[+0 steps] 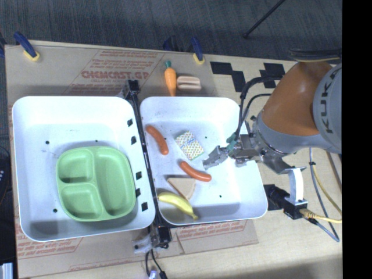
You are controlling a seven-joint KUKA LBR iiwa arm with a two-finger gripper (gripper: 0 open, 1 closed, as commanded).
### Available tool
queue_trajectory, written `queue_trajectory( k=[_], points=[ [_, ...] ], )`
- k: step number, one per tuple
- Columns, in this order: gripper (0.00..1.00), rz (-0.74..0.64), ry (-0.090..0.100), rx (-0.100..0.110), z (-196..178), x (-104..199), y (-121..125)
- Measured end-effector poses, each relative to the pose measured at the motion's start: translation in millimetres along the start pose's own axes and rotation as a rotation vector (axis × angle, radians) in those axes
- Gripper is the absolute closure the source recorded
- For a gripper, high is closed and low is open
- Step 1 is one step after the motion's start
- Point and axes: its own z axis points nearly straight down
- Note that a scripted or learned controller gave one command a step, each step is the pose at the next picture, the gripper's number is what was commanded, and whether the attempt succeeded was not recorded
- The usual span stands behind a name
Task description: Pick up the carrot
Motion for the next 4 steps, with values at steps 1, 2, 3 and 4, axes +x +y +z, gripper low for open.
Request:
queue_trajectory(
  k=[1, 2, 3, 4],
  points=[
    [0.0, 0.032, 0.001, 0.002, 56.1, 39.5, 0.5],
    [0.0, 0.17, 0.001, 0.002, 55.7, 132.2, 36.9],
    [0.0, 0.054, 0.001, 0.004, 56.0, 201.7, 2.2],
    [0.0, 0.066, 0.001, 0.001, 55.7, 183.6, 35.6]
  ],
)
